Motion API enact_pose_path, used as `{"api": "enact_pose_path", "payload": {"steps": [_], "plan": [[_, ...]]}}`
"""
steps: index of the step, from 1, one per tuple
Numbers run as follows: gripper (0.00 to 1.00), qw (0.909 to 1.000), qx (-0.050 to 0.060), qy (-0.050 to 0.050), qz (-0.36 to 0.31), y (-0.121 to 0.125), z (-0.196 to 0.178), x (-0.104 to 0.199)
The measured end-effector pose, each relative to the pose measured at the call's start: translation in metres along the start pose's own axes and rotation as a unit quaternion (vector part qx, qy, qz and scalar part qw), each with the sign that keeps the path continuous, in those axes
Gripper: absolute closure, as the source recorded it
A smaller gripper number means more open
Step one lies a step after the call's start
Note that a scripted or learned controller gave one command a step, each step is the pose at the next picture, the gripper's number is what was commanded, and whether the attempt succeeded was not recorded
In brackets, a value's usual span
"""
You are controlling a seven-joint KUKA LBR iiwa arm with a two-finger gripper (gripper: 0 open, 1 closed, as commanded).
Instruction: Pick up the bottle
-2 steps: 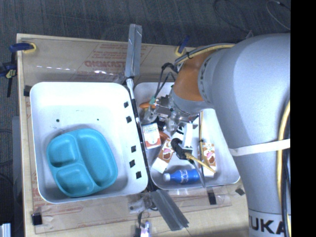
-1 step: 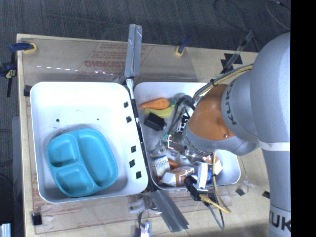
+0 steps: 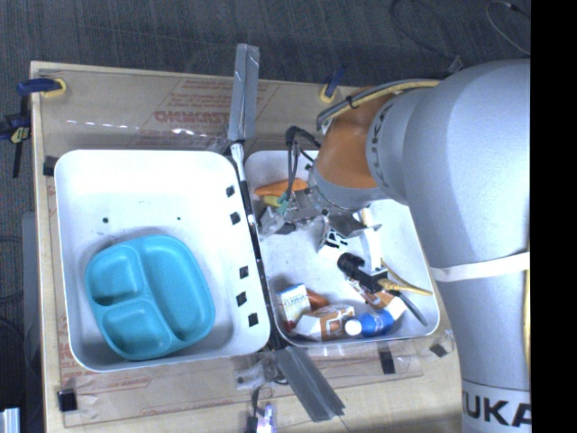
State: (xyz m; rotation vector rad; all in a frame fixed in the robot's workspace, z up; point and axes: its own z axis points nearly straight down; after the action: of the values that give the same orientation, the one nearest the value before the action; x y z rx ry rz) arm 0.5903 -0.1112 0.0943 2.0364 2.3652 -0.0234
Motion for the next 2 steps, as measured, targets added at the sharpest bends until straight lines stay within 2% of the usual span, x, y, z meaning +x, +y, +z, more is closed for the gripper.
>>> {"api": "enact_pose_path", "payload": {"steps": [1, 2], "plan": [[0.0, 0.9969, 0.003, 0.003, -0.078, 0.0303, 0.0009, -0.0094], [1.0, 0.9966, 0.002, 0.007, -0.082, 0.0323, -0.0069, -0.0037]]}}
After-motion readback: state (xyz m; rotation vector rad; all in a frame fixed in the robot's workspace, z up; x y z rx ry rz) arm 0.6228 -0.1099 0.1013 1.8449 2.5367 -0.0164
